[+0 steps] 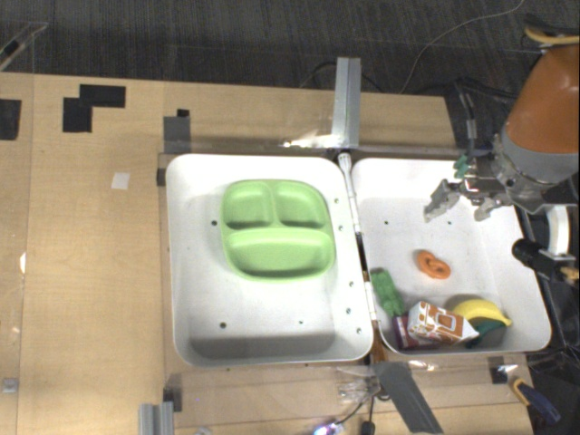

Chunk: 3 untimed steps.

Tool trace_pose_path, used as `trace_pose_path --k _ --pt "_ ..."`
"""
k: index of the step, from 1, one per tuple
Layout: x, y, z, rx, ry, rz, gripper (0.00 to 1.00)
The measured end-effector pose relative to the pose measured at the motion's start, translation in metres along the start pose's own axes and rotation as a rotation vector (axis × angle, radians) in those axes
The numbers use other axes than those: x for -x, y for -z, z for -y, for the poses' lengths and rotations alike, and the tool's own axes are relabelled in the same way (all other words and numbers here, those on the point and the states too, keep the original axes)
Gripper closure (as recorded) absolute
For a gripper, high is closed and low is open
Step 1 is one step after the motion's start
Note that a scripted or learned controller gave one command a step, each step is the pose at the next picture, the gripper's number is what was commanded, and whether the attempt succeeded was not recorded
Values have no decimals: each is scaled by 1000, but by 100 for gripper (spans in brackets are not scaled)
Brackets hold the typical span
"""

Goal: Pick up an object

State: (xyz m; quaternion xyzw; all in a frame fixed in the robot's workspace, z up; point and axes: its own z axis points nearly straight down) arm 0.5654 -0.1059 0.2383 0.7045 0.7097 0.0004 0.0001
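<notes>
My two-finger metal end effector point(464, 199) hung over the far part of the shallow white right-hand bin point(395, 198), its fingers spread apart with nothing between them and touching nothing. The likeliest pick, a small orange ring-shaped toy point(433, 265), lay alone on the bin floor nearer the camera, apart from the green block point(387, 291), the brown-and-white carton point(439, 323) and the yellow banana point(481, 313) crowded along the near wall. To do it well, I judged, I needed to centre over the ring, come straight down and close across it, clear of the clutter.
</notes>
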Motion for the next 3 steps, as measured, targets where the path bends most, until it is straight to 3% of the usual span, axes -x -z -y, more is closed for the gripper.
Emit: trace_pose_path --k 1,2,3 --pt "23 -145 33 2 21 0 0" --pt "22 -136 31 4 23 -1 100" --pt "-6 -61 48 1 -72 0 100"
